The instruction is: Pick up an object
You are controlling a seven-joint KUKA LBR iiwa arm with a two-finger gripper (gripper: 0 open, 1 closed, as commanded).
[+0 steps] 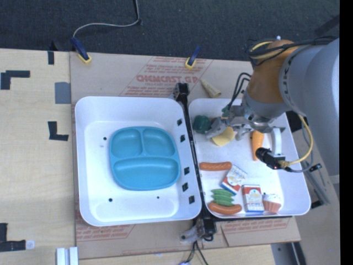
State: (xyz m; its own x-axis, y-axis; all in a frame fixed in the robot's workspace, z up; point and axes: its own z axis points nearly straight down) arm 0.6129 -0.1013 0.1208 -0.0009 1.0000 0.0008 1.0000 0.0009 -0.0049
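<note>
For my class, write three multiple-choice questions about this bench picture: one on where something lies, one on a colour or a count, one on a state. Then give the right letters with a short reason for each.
1. Where does the divided plate lie?
A. in the left bin
B. in the right bin
C. on the cardboard outside the bins

2. What colour is that plate?
A. red
B. blue
C. yellow

3. How does the plate lie?
A. flat, compartments facing up
B. upside down
C. standing on its edge

Answers:
1. A: the plate rests on the floor of the left bin, while the toy foods, such as the sausage and the yellow wedge, crowd the right bin.
2. B: it is light blue against the white bin.
3. A: its three compartments show from above.
</note>
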